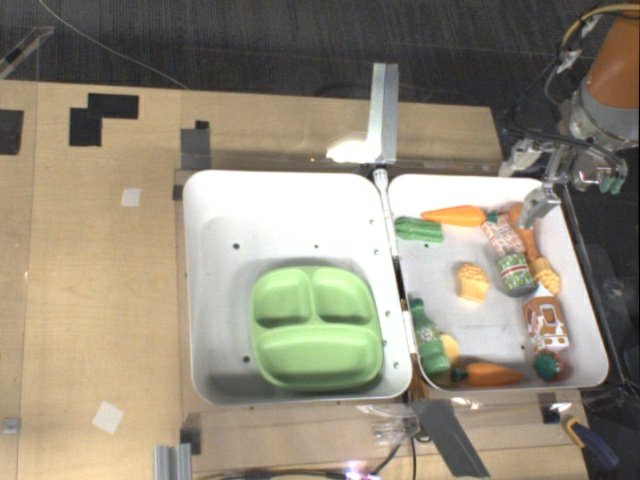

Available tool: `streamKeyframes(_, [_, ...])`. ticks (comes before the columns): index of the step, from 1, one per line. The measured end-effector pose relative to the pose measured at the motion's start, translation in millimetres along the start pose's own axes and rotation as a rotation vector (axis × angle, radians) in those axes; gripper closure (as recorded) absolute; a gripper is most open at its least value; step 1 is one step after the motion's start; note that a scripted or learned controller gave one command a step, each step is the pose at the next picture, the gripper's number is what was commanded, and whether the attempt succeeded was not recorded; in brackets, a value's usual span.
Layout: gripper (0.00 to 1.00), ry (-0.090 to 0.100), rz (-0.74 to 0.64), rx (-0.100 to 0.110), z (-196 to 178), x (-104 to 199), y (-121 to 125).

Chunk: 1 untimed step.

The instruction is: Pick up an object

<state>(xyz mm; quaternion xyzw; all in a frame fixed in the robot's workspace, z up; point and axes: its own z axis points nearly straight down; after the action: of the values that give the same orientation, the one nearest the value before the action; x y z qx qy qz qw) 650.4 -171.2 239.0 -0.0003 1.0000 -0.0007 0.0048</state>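
Candidate objects lie in the right bin (600, 353): a carrot (456, 215) with green top along the far wall, a yellow corn piece (472, 282) near the middle, a can (511, 265) and a brown carton (546, 326) toward the right wall, a green bottle (428, 336) and a second carrot (490, 374) along the near wall. The pincer (540, 203) is seen at the bin's far right corner, just beside the can's upper end; whether it is released or clenched cannot be told. The can is judged the nearest object, lying just below and left of the pincer, its long axis running diagonally. The left bin (215, 228) carries a green divided tray (315, 325). Both bins rest on the table (90, 298).
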Motion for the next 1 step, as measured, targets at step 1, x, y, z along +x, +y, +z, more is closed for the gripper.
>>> streamKeyframes(1, [0.0,0.005,0.099,0.001,142.0,-16.9,-24.6])
